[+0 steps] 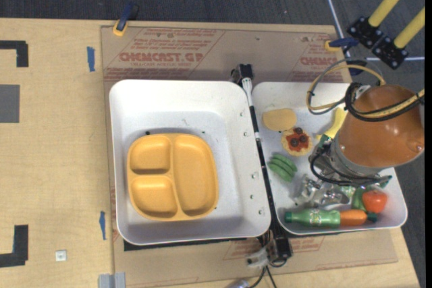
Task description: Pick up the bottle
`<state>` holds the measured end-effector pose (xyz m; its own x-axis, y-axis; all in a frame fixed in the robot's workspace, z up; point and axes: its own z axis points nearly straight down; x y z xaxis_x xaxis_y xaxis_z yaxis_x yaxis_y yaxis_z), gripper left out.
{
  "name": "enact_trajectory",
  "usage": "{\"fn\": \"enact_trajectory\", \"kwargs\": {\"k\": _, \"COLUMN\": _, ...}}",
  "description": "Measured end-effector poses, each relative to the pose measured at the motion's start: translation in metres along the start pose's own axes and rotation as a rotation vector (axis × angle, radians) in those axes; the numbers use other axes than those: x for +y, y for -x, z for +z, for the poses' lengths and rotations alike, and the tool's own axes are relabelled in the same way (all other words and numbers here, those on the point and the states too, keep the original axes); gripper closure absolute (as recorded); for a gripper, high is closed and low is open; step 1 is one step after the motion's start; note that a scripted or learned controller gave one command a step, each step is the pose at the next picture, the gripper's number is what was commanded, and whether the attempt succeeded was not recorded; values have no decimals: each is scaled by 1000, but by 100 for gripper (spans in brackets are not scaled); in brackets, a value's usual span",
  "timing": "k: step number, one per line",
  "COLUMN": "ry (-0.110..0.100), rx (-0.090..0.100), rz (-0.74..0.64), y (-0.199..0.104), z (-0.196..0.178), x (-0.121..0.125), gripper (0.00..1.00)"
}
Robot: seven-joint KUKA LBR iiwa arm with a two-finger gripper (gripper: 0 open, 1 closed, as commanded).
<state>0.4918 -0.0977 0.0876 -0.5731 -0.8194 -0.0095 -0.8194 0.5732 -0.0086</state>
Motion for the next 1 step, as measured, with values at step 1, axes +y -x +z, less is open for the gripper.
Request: {"fn": "enact_trajectory", "kwargs": {"k": 1, "ry": -1, "rx": 0, "rz": -266, "y": -4, "z": 0, "x": 8, "gripper": 100}}
